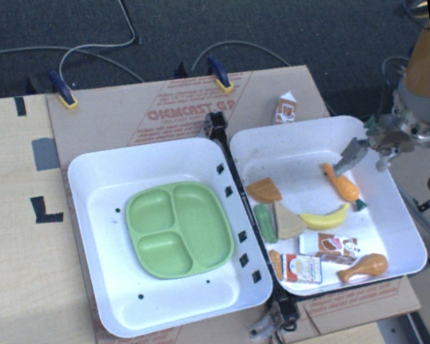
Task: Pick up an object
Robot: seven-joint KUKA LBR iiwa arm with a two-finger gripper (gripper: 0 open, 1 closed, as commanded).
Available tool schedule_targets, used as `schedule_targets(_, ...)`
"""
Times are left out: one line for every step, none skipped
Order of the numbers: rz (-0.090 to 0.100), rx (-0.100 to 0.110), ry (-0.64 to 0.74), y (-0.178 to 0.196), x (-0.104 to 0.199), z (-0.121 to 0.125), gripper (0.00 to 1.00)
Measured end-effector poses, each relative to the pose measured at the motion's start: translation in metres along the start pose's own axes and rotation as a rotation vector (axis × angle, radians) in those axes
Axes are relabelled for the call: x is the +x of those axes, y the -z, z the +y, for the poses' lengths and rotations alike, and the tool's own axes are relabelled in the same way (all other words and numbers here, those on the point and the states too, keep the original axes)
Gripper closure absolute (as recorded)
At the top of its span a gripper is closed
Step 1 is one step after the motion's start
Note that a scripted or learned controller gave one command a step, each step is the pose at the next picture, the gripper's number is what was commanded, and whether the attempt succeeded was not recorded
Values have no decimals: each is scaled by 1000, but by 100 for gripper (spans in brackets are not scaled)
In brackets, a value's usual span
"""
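Nearest the camera, along the front edge of the right shallow white bin (398, 203), lie an orange-brown plastic chicken drumstick (364, 267) at the front right corner and a small white carton with red print (303, 267) to its left. A second small carton, brown and white (339, 247), sits just behind them.

The two-finger gripper (363, 148) hangs over the right bin's far right corner, on a grey arm with an orange band (423, 65) reaching in from the desk's right edge. One dark finger slants down and leftward; whether the jaws are released or clenched cannot be told. Nothing is seen between them.

Just in front of the gripper, close to it but apart, an orange plastic carrot (341, 182) lies at a slant near the bin's right wall. In front of the carrot rests a yellow plastic banana (325, 218), curving across the middle of the bin. Left of the banana lie a tan wedge like a slice of bread (289, 222), a green oblong piece (266, 222) along the left wall, and an orange-brown wedge (264, 192) behind it.

The left shallow white bin (98, 226) holds a light green plastic plate with three compartments (180, 229) at its middle.

Both bins sit on a brown cardboard sheet (141, 114) clamped at the desk's far edge by two blue-and-yellow clamps (65, 92). A small brown and white carton (286, 108) stands on the cardboard behind the right bin.
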State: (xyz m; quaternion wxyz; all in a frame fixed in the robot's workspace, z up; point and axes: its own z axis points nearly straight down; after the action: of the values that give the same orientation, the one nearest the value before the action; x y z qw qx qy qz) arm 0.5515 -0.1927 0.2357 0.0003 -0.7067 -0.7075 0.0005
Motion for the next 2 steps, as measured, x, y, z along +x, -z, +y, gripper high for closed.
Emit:
schedule_targets(1,-1,0,-142,-28,21,0)
schedule_targets(2,1,0,-133,-28,21,100)
